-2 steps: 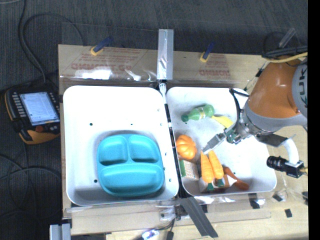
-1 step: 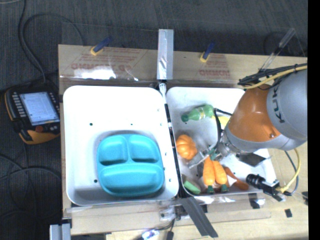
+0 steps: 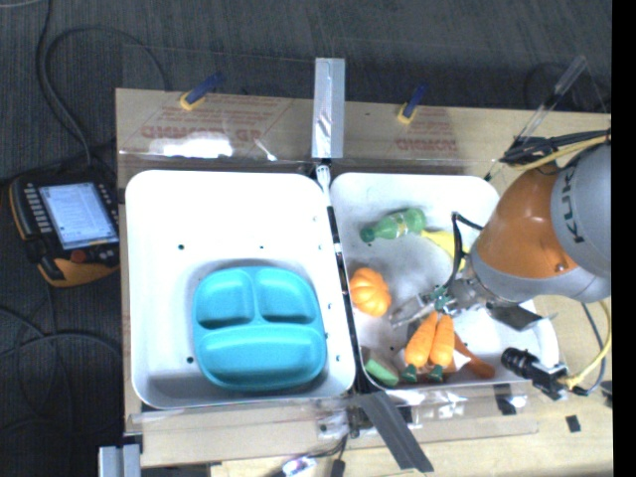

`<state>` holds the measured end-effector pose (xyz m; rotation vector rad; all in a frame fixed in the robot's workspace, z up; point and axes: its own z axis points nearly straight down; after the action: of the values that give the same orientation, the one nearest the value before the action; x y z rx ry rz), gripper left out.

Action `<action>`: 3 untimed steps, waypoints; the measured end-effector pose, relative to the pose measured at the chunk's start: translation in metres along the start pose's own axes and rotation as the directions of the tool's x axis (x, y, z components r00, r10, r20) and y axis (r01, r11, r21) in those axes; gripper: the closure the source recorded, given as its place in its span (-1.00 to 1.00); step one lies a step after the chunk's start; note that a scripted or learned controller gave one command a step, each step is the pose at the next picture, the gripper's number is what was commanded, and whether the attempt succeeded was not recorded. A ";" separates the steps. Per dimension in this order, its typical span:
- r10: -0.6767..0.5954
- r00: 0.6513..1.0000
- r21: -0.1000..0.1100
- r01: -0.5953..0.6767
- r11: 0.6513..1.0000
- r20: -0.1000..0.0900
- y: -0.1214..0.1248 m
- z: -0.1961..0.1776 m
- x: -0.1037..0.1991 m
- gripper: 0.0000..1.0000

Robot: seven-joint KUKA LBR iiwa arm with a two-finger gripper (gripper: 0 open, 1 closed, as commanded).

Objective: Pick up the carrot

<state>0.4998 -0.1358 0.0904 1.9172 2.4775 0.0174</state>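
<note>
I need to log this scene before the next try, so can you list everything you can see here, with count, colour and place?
bins: two, white, side by side on the bench
tray: one, blue, three compartments, left bin
carrots: two, orange, right bin, near front
pumpkin: one, orange, right bin, by the left wall
green bottle: one, right bin, back
green vegetable: one, right bin, front
pendant: one, grey and orange, floor at left
arm: one, grey and orange, over right bin
gripper: one, just above the carrots

Left bin (image 3: pixel 149 266): blue three-compartment tray (image 3: pixel 259 328) at its 5 o'clock. Right bin (image 3: pixel 397 192): small orange pumpkin (image 3: pixel 369 290) at 9 o'clock, green bottle-shaped item (image 3: pixel 394 225) at 11 o'clock. Handheld pendant (image 3: pixel 66 222) on the floor at the bench's 9 o'clock.
</note>
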 end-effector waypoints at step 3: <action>0.152 0.988 0.017 -0.152 0.988 0.002 0.025 -0.092 0.123 -1.00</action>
<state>0.4922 -0.0108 0.1828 2.1073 2.3327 -0.0036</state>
